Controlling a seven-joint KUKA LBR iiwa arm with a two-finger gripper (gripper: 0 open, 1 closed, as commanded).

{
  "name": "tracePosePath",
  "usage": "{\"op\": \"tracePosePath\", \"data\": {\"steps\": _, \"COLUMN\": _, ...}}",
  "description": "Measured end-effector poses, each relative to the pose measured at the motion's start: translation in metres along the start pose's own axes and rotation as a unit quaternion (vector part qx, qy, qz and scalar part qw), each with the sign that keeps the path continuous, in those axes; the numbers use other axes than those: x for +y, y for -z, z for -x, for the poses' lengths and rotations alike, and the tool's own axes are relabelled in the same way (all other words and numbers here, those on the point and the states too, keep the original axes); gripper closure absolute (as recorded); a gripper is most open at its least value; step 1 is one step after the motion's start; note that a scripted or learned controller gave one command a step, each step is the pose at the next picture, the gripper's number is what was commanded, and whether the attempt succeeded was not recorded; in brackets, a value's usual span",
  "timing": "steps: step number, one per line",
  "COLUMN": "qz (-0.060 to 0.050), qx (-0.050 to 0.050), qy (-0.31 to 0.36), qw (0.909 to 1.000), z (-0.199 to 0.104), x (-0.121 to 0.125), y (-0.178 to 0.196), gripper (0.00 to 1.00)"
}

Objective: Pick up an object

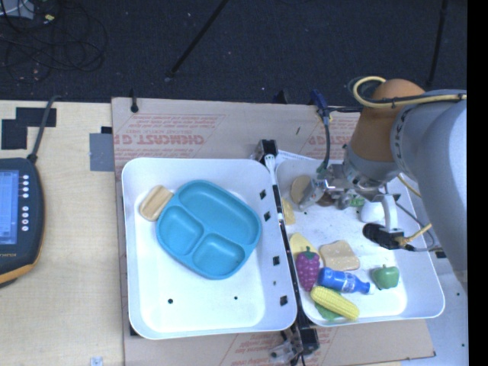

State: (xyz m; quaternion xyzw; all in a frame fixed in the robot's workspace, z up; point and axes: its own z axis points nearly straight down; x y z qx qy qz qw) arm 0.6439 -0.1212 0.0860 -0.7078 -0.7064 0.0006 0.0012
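While the gripper (316, 193) hangs low in the right bin (427, 300), finger state indeterminate, candidate objects cluster nearer the camera: grapes (307, 268), bread slice (339, 255), corn (334, 303).

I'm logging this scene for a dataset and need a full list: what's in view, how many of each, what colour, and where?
Shallow white bins: 2, white, side by side on the bench; left, right.
Divided plastic plate: 1, blue, left bin.
Slice of toy bread: 1, tan, left bin, beside the plate's upper left.
Second toy bread slice: 1, tan, right bin.
Toy grape bunch: 1, purple, right bin.
Small bottle: 1, blue, right bin.
Toy corn cob: 1, yellow, right bin front.
Toy pepper: 1, green, right bin.
Handheld control pendant: 1, dark with orange edge, far left.
Arm: 1, grey with orange band, from the right.
Hand: 1, over right bin's back.
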Motion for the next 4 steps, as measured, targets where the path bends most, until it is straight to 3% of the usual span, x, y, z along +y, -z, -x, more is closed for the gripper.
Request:
{"op": "tracePosePath", "data": {"steps": 1, "qz": 0.001, "qx": -0.006, "qy": 0.000, "qw": 1.0000, "z": -0.028, "x": 0.000, "y": 0.001, "gripper": 0.00}}
{"op": "tracePosePath", "data": {"steps": 2, "qz": 0.000, "qx": 0.000, "qy": 0.000, "qw": 1.0000, "z": 0.007, "x": 0.000, "y": 0.000, "gripper": 0.00}}
{"op": "tracePosePath", "data": {"steps": 3, "qz": 0.001, "qx": -0.008, "qy": 0.000, "qw": 1.0000, "z": -0.029, "x": 0.000, "y": 0.001, "gripper": 0.00}}
{"op": "tracePosePath", "data": {"steps": 4, "qz": 0.000, "qx": 0.000, "qy": 0.000, "qw": 1.0000, "z": 0.002, "x": 0.000, "y": 0.000, "gripper": 0.00}}
